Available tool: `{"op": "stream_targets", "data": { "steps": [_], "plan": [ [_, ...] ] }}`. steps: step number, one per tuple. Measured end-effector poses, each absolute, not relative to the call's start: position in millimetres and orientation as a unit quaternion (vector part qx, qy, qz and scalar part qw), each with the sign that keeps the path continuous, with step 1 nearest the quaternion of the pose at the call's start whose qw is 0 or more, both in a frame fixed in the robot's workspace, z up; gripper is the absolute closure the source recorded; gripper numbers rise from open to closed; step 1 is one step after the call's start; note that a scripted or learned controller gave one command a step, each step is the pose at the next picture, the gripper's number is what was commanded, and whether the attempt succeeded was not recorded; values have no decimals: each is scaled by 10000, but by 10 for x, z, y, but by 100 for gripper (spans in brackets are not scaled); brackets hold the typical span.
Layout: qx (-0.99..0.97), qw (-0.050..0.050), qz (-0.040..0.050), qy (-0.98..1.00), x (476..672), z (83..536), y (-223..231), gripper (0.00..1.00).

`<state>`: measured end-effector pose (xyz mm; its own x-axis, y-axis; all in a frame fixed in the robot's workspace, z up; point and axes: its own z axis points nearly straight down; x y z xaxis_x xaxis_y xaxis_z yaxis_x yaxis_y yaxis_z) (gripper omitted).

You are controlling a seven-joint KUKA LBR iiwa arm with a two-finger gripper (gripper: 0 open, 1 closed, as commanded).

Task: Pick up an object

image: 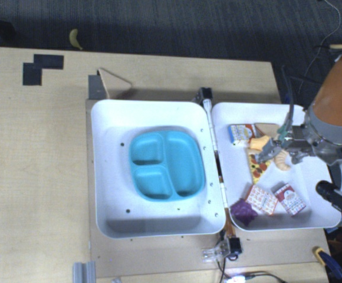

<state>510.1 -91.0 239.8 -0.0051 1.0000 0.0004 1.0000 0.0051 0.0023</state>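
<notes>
My gripper [282,152] hangs low over the upper middle of the right bin [312,184], open, with its fingers spread on either side of a tan round piece [283,161]. Nothing is held between them. Just to its left lie a yellow piece [257,142] and a pizza-like slice [256,167]. A small white and blue box [240,134] sits near the bin's top left. Two red and white cartons [261,199] [290,199] and a purple object [243,211] lie along the bin's front.
The left bin [109,158] holds a blue divided tray [166,164]. A divider rail [214,152] runs between the bins. The orange and grey arm [339,108] comes in from the right above the right bin's far corner.
</notes>
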Motion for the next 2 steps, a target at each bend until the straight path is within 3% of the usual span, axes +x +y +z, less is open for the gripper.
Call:
{"op": "stream_targets", "data": {
  "steps": [1,2],
  "plan": [
    [7066,-7,-1,7077,5028,1259,-1083,0],
    [7069,37,25,7073,4892,874,-849,0]
  ]
}}
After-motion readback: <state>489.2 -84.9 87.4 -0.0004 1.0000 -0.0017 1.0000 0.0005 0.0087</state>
